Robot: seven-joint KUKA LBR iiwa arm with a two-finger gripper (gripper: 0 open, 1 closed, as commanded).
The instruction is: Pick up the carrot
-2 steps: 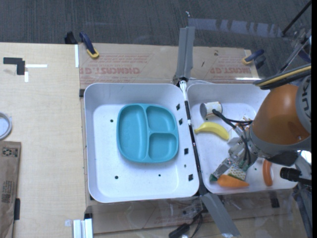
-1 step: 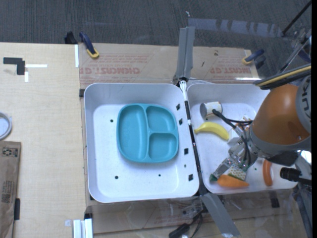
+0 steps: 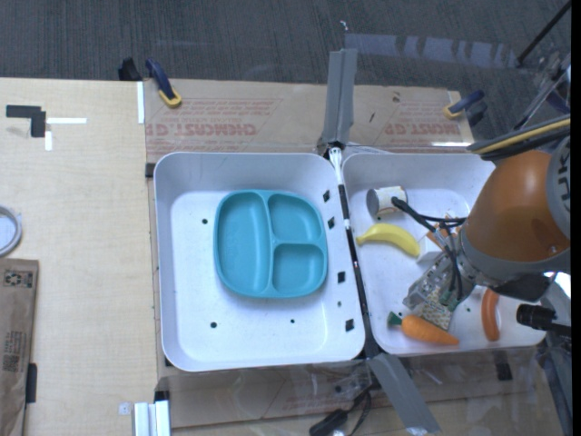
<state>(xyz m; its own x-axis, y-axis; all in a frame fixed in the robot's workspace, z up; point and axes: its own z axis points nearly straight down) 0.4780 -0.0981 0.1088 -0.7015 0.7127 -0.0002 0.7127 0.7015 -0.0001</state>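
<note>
The carrot point(image 3: 428, 331), orange with a small green top at its left end, lies near the front wall of the right bin point(image 3: 413, 171). My gripper point(image 3: 435, 298) hangs directly above it, its grey tip just over the carrot's middle. The arm's orange band point(image 3: 519, 214) and grey wrist cover the bin's right side. Nothing shows in the gripper's grasp.
A yellow banana point(image 3: 390, 237) lies in the middle of the right bin, and a small grey and white object point(image 3: 383, 202) sits behind it. An orange sausage-like piece point(image 3: 490, 315) lies right of the carrot. The left bin point(image 3: 182, 271) holds a teal divided plate point(image 3: 270, 243).
</note>
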